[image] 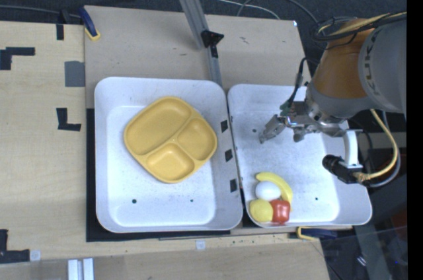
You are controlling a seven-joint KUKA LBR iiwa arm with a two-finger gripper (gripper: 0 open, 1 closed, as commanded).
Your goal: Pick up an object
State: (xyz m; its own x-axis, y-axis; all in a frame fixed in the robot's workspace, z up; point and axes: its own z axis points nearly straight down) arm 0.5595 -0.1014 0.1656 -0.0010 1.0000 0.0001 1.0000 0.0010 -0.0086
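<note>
- From my seat I see the tool (286,128) hanging over the upper part of the right bin (246,140), its two fingers spread apart with bare white bin floor showing between them; it has hold of nothing.
- The things I could pick sit clustered in the near corner of that same bin: a small banana (283,183) curving over a white egg (267,191), with a yellow lemon-like fruit (260,210) and a red piece (281,210) just beside them, all touching or nearly so.
- The relation that matters: the cluster lies toward the bottom of the view from the tool, and only a little to the side, with open bin floor between. So I judge the coming move to be mostly a slide toward the near rim, then a descent.
- The banana's long axis arcs from upper left down to the right, wrapping the egg. I would want the fingers set across that curve, not along it.
- The pile is tight against the bin's near wall, so I expect a finger could strike the rim or nudge a neighbour instead of closing on one piece.
- The left bin (106,140) carries a yellow divided plate (170,139), lying well apart from the tool across the shared wall; I would leave it alone.
</note>
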